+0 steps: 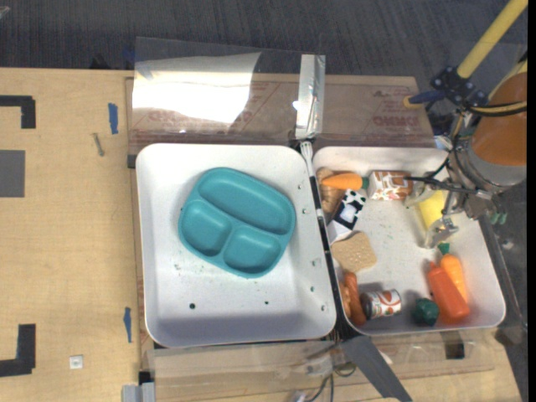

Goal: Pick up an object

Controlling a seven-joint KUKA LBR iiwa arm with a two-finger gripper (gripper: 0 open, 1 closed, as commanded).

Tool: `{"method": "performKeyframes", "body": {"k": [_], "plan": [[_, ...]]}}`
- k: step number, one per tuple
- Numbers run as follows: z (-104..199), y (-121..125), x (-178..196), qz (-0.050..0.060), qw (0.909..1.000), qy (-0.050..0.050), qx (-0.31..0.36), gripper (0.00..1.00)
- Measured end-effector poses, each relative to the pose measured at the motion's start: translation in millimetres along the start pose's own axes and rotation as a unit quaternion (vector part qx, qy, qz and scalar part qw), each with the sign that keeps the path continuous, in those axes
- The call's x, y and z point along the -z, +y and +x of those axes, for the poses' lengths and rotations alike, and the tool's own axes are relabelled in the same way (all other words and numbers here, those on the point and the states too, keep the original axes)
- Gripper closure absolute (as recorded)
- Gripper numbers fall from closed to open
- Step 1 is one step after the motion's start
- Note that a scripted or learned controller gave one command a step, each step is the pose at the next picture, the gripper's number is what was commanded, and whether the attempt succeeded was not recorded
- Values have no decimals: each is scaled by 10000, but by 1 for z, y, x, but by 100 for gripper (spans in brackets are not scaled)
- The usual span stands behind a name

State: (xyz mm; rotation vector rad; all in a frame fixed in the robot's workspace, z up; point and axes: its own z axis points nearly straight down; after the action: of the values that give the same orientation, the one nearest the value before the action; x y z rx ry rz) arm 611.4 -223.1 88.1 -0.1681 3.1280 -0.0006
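Note:
The right bin (pixel 494 262) holds several small items. A yellow piece (pixel 428 209) lies near its far right side, and my gripper (pixel 442 229) hangs just to the right of it, low over the bin. An orange carrot-shaped toy (pixel 450 288) lies below the gripper, with a dark green lump (pixel 425 311) beside it. A small can (pixel 383 302) and a brown sausage (pixel 350 296) rest near the front. A tan cracker (pixel 356 251), a black-and-white item (pixel 352 208), an orange piece (pixel 340 180) and a printed packet (pixel 390 184) lie along the left and back.
The left bin (pixel 159 224) carries a teal divided plate (pixel 237 220). The grey arm with its orange band (pixel 502 141) comes in over the right bin's far right corner. A raised rim (pixel 322 241) separates the two bins.

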Motion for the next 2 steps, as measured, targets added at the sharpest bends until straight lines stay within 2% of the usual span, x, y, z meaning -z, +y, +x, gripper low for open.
{"method": "performKeyframes", "body": {"k": [1,2], "plan": [[-5,0,15,23,10000,-82,-5,100],[-4,0,14,17,10000,-71,-7,0]]}}
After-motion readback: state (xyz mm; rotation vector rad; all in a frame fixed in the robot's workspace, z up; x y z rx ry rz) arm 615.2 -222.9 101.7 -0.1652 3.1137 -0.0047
